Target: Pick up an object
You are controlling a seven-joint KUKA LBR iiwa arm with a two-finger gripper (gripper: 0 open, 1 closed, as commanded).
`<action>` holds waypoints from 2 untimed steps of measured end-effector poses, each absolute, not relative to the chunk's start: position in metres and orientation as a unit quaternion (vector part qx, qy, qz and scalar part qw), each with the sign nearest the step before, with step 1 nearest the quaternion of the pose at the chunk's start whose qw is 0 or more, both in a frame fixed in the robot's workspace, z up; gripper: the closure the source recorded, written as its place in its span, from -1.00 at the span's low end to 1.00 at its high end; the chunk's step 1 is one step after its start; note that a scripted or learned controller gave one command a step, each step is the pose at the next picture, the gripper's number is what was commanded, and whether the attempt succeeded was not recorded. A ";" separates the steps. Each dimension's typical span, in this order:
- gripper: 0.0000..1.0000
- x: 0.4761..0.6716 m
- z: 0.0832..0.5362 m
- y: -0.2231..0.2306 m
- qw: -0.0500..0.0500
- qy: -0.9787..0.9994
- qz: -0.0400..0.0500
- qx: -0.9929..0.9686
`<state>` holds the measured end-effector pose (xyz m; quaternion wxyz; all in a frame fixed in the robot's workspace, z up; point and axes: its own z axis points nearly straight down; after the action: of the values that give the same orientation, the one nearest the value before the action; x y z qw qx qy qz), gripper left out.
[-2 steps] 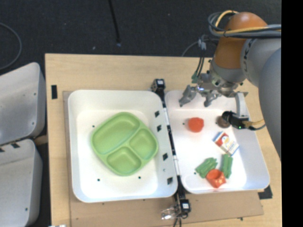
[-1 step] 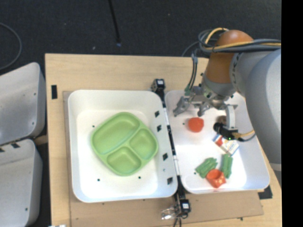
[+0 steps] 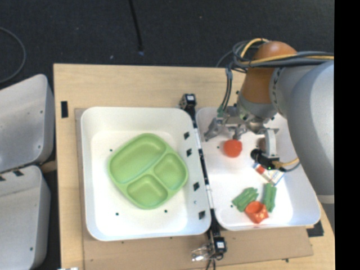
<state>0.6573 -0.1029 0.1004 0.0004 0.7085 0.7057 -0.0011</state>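
Note:
My gripper (image 3: 225,133) hangs over the back of the right bin (image 3: 298,207), its fingers spread open with nothing between them. A small red-orange ball-like object (image 3: 232,148) lies on the bin floor just in front of the fingertips, apart from them. Toward the bin's front lie two green vegetable pieces (image 3: 246,198) (image 3: 270,196) and an orange-red pepper piece (image 3: 256,211). A small white and red item (image 3: 270,174) sits near the right side, partly under the arm's cables.
The left bin (image 3: 90,218) holds a green divided plate (image 3: 148,170). A ridge with black clips (image 3: 199,167) separates the two bins. The grey arm and its orange band (image 3: 264,72) cover the right bin's back right corner.

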 end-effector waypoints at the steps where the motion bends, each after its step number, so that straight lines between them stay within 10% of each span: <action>1: 1.00 0.658 0.113 -0.104 0.002 0.705 0.000 0.709; 2: 1.00 0.660 0.167 -0.116 0.003 0.706 0.002 0.708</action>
<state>0.6603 -0.1158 0.1669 0.0030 0.7082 0.7060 0.0015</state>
